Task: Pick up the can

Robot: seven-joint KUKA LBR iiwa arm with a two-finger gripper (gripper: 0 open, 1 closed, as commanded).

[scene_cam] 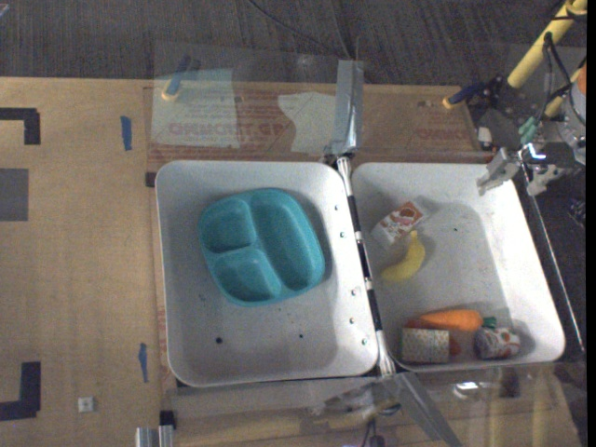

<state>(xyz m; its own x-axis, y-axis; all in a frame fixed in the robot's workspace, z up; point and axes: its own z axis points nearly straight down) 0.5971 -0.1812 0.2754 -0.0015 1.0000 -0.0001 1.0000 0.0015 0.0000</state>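
A pale wooden worktop fills most of the view, seen from above at a slant. Beyond its far edge lies dark grey carpet, with a thin black cable looping across it. Black angular markings sit on the wood near the left edge, along with short strips of blue tape. A clear plastic sheet with faint reddish lettering lies flat on the far part of the worktop. The light is soft and even, with no strong shadows.
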